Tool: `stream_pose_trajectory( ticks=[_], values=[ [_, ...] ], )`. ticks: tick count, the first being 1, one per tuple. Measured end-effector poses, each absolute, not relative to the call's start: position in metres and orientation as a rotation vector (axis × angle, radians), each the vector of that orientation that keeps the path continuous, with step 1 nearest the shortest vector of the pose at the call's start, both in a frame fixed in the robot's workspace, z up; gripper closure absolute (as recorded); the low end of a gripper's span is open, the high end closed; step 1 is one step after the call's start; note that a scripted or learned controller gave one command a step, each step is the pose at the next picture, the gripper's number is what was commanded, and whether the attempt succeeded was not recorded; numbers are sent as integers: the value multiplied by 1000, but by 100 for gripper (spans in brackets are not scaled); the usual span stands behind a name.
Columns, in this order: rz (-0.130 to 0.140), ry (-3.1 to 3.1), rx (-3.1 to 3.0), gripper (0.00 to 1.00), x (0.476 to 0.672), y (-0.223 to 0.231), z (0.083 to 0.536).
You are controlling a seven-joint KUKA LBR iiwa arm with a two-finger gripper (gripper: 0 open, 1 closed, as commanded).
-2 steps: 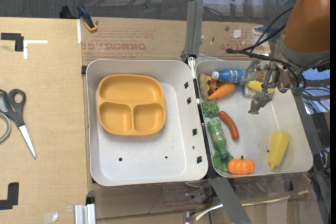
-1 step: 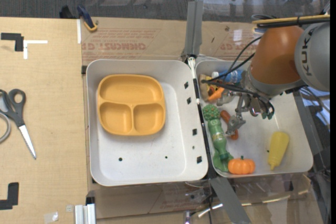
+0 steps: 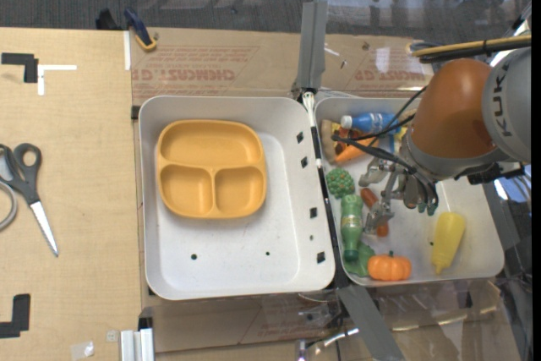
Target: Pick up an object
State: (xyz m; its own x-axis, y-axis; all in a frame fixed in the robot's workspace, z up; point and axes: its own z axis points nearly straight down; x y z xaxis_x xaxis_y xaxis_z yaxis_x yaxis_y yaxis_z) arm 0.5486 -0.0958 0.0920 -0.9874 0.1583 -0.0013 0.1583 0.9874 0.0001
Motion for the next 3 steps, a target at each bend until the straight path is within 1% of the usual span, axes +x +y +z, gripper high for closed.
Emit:
stream_pose_trajectory(
  ticks=[1, 2, 3],
  values=[
    [-1, 3128, 244, 100, 550, -95, 102],
    [-5, 3105, -367, 100, 486, -115, 95],
    [-2, 3103, -455, 100, 544, -199, 143]
  ],
)
